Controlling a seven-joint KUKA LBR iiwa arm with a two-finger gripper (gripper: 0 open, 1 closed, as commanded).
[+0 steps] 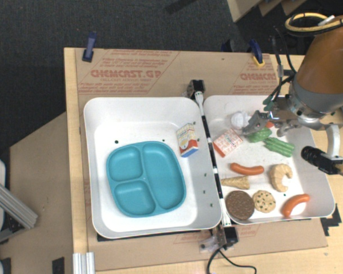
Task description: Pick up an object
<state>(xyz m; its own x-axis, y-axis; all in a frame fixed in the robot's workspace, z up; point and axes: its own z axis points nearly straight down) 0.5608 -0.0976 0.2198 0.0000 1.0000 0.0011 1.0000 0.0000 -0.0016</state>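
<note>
Nearest the camera, a dark chocolate cookie [240, 204] and a chocolate-chip cookie [264, 201] lie at the front of the right bin [326, 201], well apart from the likely target: a green pea pod [257, 135] at the back of that bin, where the gripper [265, 122] hangs just over it, probably lowered there for a grab. Whether the pincer is released or clenched cannot be told, since the wrist blocks the view, and no object can be seen held. A second green pod [280, 147] lies just beside the first, and a white ball [238, 119] and a red-and-white packet [228, 142] crowd its left side, so a stray contact seems possible. Further out lie a sausage [247, 168], a croissant [282, 176] and a cone [235, 182]; the left bin [97, 153] holds a teal divided plate [146, 177] and a small carton [187, 140]
</note>
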